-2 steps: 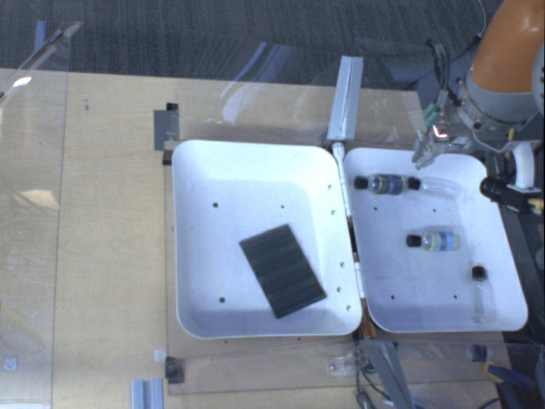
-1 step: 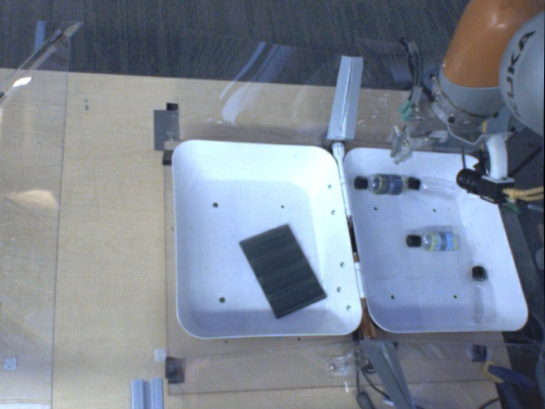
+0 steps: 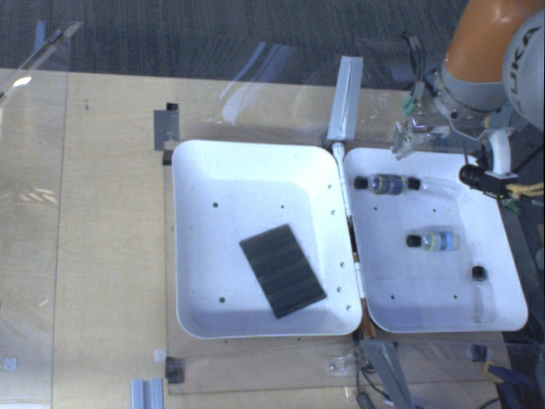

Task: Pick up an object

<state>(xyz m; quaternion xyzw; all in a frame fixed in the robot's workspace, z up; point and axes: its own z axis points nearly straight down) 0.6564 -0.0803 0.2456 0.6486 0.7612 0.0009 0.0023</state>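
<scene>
White plastic bins side by side on a wooden bench: left bin (image 3: 255, 156) with a dark ribbed rectangular pad (image 3: 282, 270) lying flat and askew near its middle; right bin (image 3: 502, 228) with two small clear bottles on their sides, the upper bottle (image 3: 387, 183) near the back wall, the lower bottle (image 3: 434, 242) near the middle, and a small dark piece (image 3: 478, 273) well apart toward the right wall. Grey arm (image 3: 490, 32) with orange band entering at upper right, gripper (image 3: 409, 139) poised over the back rim of the right bin, just behind the upper bottle and touching none of the objects. Grip state: cannot tell, too small and cluttered to read; nothing visibly held. Judged step: approach, before any descent, with no object lifted yet. Likely next requirement: centring over one candidate, probably the nearby upper bottle, alignment across its narrow width, then a straight descent. Probable hazard: a round bottle rolling aside under contact.
</scene>
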